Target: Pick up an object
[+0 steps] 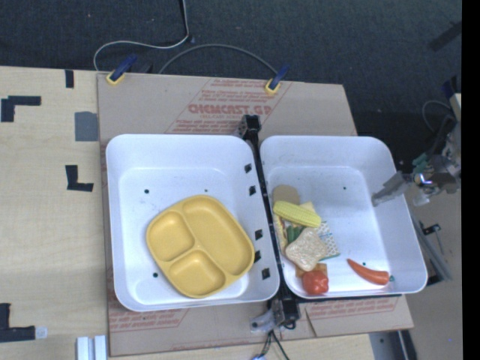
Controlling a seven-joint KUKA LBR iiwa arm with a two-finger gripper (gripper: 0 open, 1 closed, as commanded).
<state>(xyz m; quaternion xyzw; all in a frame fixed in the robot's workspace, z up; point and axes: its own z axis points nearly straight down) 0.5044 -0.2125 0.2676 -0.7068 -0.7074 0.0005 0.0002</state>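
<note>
Nothing has been picked up yet, as far as the view shows: every object lies in a bin and the pincer (pixel 390 190) carries nothing. The pincer sits at the right rim of the right bin (pixel 352 150), with a grey finger slanting down over the bin's edge; whether it is apart or together cannot be told from here, since the parts near the wrist are small and blurred. The candidates for a grasp are all in the right bin, crowded toward its left wall: a corn cob (pixel 298 214), a toast slice (pixel 304 252) below it, touching a pale checked piece (pixel 327 238), a red tomato (pixel 316 281) near the front wall, and a tan round item (pixel 285 195) behind the corn. An orange-red chili (pixel 367 272) lies alone near the front right corner, well apart from the pile and nearest the pincer. The left bin (pixel 127 171) holds 1 yellow tray (pixel 199 244) with 3 compartments. I judge the task to be at its start: the approach, descent, closing and lift all remain. The chili looks like the easiest target, being isolated, though it lies close to the wall. Both bins rest on cardboard (pixel 217 103) on the worktop.
</note>
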